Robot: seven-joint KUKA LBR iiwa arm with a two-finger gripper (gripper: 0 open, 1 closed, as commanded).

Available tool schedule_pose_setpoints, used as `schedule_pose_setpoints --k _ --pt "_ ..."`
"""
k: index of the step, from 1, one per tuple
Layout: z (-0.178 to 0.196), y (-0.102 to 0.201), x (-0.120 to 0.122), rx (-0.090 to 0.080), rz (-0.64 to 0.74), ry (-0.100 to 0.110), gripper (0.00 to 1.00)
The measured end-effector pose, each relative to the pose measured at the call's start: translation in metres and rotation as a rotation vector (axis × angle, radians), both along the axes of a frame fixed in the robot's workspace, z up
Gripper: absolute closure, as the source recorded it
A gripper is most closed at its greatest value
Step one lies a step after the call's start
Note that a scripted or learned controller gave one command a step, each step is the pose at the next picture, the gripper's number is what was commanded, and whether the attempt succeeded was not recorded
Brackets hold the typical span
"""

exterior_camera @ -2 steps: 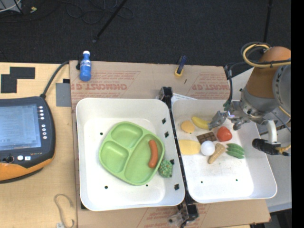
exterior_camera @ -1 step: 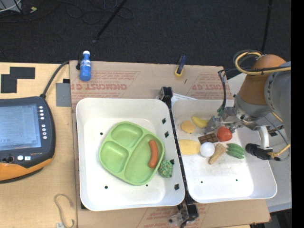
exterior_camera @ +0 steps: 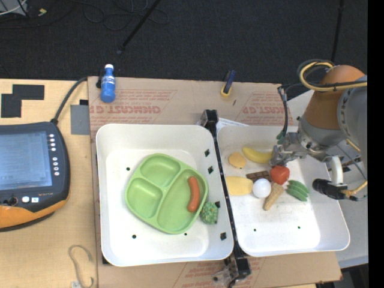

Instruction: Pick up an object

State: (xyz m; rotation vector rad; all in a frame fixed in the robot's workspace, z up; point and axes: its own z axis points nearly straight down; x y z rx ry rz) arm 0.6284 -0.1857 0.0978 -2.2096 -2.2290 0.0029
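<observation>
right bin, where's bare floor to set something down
The right bin has bare floor along its near half, below the ice cream cone and green vegetable. Its far-left part is crowded: banana, tomato, white ball, with the hand there.

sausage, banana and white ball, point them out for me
sausage [exterior_camera: 193, 194], camera view, middle of its length, lying in the green plate
banana [exterior_camera: 257, 155], camera view, middle of its yellow curve, right bin
white ball [exterior_camera: 261, 188], camera view, centre of its top surface, right bin
</observation>
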Motion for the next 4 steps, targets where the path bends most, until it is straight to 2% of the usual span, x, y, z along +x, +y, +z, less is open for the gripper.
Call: schedule_pose_setpoints --k 1,2,3,4 --pt "0.053 -0.006 -0.007 -0.002 -0.011 -0.007 1.0" --pt "0.112 0.001 -0.002 -0.002 -0.008 -0.009 1.0" --pt "0.131 0.0 -0.002 -0.001 -0.008 -0.005 1.0" --pt "0.136 0.04 -0.02 0.001 -0.006 0.0 1.0"
